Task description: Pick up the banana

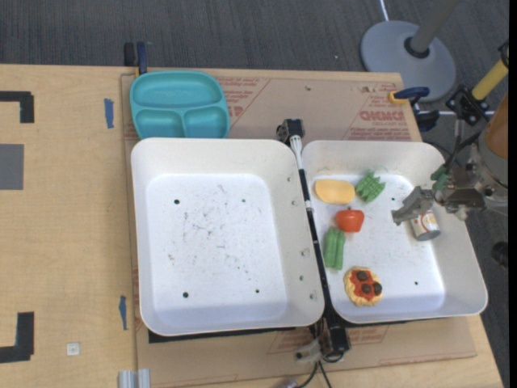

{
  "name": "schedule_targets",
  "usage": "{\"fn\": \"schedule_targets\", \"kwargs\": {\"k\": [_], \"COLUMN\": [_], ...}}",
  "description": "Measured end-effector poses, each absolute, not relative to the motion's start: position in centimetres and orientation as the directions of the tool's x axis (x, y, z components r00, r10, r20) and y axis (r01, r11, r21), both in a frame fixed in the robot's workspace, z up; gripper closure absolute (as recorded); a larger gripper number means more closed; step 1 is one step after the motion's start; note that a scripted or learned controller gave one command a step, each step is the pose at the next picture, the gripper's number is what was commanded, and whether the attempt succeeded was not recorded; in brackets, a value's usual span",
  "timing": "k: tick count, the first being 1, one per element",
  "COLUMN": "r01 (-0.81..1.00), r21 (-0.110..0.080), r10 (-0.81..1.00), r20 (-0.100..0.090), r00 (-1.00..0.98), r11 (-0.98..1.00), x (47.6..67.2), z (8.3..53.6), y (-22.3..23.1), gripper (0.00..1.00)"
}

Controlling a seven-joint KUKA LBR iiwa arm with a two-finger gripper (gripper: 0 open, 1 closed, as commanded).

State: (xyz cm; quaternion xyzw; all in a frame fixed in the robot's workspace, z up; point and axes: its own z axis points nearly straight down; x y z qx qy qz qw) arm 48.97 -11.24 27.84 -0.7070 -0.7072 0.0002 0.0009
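We are at the approach: our hand (pixel 420 214) hovers over the right bin's (pixel 460 293) right side, its opening impossible to tell. The banana (pixel 334 191) lies near the bin's upper left, beside the tomato (pixel 350 220); next we must move left and descend over it.

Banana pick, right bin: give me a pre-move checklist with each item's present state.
1. Target located: ok. The banana lies in the right bin, near its upper left.
2. Banana free of the gripper: ok. The gripper sits at the bin's right side, apart from it.
3. Top of banana unobstructed: ok. Nothing lies on it.
4. Neighbours spaced: not ok. The green leafy toy sits right beside it and the tomato just below.
5. Gripper state: cannot tell.
6. Small metal can clear of the gripper: not ok, it sits right under it.
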Motion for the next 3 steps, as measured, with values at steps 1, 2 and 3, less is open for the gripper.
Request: {"fn": "schedule_targets", "kwargs": {"k": [1, 2, 3], "r01": [0.985, 0.843, 0.798], "r21": [-0.001, -0.001, 0.002], "r10": [0.985, 0.843, 0.798], "r20": [0.001, 0.002, -0.004], "r00": [-0.173, -0.537, -0.602], "r11": [0.173, 0.537, 0.602], "x": [48.8, 47.9, 52.2], "z": [19.4, 18.5, 19.4], "y": [-4.4, -0.8, -9.9], "gripper": [0.0, 0.0, 0.0]}}
